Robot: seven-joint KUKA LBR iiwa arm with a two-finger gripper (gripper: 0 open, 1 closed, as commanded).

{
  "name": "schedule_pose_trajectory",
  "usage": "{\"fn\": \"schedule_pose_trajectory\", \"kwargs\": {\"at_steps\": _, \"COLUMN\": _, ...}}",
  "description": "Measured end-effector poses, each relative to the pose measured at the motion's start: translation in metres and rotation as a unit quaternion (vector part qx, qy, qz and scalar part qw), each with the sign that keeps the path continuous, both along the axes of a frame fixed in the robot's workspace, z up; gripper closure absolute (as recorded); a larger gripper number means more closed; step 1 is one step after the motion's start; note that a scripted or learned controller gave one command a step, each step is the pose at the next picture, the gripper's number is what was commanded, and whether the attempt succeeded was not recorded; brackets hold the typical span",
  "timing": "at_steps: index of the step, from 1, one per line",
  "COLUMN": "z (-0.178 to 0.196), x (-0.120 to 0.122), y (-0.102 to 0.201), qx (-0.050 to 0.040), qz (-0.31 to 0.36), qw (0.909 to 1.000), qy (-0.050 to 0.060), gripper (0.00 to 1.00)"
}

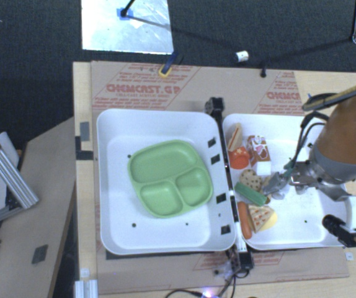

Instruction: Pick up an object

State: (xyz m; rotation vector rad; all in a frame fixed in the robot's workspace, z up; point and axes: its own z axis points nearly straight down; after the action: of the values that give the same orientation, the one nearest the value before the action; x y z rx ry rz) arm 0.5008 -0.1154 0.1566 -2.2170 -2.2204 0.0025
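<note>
The right bin (289, 231) holds several toy foods along its left side: a hot dog bun (234, 137), a red tomato (239, 159), a red-and-white packet (260, 149), a cookie (250, 179), a green pickle (250, 194), a sausage (245, 220) and a pizza slice (262, 217). My gripper (277, 185) reaches in from the right and hangs low just right of the cookie and pickle. Nothing shows between its fingers.
The left bin (113, 228) holds a green divided plate (168, 177). A black divider with clips (222, 166) runs between the bins. The arm's grey and orange body (348, 144) covers the right bin's right part. The right bin's floor near its front shows bare white.
</note>
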Motion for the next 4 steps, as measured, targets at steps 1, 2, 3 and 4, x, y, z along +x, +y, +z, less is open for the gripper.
{"fn": "schedule_pose_trajectory", "kwargs": {"at_steps": 1, "z": -0.061, "x": 0.0, "y": 0.005, "qx": -0.0003, "qz": 0.0, "qw": 1.0, "qy": -0.001, "gripper": 0.0}}
{"fn": "schedule_pose_trajectory", "kwargs": {"at_steps": 2, "z": -0.071, "x": 0.001, "y": 0.005, "qx": 0.0001, "qz": 0.0, "qw": 1.0, "qy": -0.002, "gripper": 0.0}}
{"fn": "schedule_pose_trajectory", "kwargs": {"at_steps": 3, "z": -0.058, "x": 0.003, "y": 0.005, "qx": 0.0001, "qz": 0.0, "qw": 1.0, "qy": -0.005, "gripper": 1.0}}
{"fn": "schedule_pose_trajectory", "kwargs": {"at_steps": 4, "z": 0.005, "x": 0.002, "y": 0.007, "qx": -0.0014, "qz": 0.001, "qw": 1.0, "qy": -0.005, "gripper": 1.0}}
